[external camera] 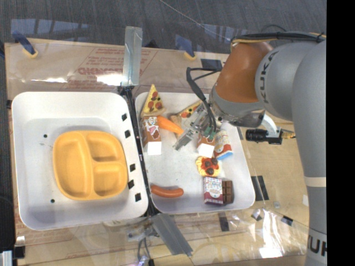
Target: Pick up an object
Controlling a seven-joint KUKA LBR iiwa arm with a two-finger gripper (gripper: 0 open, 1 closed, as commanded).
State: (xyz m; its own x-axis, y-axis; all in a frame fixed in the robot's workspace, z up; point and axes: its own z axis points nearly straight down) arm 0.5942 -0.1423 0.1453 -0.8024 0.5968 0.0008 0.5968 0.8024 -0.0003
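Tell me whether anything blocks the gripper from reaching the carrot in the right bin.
Nothing visible does. The gripper hangs just right of the carrot, with bare bin floor between them. The pizza slice lies on the carrot's far side, out of the path.

Readable text was scarce. The arm [299,87] carried dark block letters on its grey casing beside the orange band, cut off by the curve (looked like "KU", the start of the maker's name). Lower down on the same arm, at the bottom right corner, dark letters again read "KU" before the frame edge cropped them. The clear sheet [105,65] taped on the bench behind the bins bore reddish printing in several lines, upside down to the camera and too faint to read. The small brown packet [213,190] in the right bin [244,195] had a printed label, too small to make out.
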